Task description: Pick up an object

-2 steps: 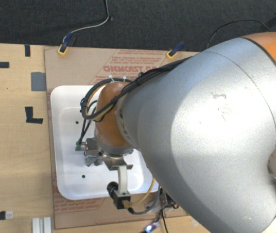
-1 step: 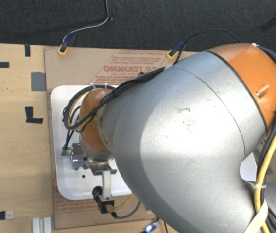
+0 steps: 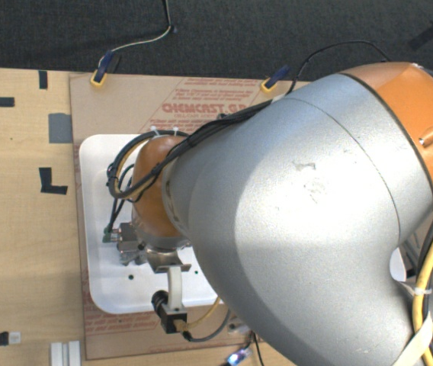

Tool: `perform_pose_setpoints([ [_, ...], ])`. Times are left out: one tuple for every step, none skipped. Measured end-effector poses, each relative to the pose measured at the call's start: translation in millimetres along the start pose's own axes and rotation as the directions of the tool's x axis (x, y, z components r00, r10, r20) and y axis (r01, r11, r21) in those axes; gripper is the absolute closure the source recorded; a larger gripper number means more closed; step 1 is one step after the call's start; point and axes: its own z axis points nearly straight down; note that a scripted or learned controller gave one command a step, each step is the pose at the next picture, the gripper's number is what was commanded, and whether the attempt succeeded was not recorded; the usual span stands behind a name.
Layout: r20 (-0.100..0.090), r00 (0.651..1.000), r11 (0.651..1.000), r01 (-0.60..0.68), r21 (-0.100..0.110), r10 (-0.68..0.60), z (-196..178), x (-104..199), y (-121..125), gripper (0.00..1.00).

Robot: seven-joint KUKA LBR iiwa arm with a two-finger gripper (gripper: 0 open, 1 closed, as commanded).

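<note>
My grey arm covers most of the view and reaches down into the left white bin. The orange wrist band and the gripper body hang low over the bin's middle. The arm's own bulk hides the fingertips and whatever lies under them. No loose object shows on the bare parts of the bin floor.
The bin rests on a brown cardboard sheet on the wooden bench. Black cables loop beside the wrist. A black and white fitting hangs near the bin's front edge. Black tape marks lie on the bench at left.
</note>
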Motion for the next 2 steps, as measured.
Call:
perform_pose_setpoints([
  [-0.001,1.000,1.000,0.001,0.000,-0.001,-9,8,0,1.00],
  [0.001,1.000,1.000,0.000,0.000,0.000,9,6,1,1.00],
])
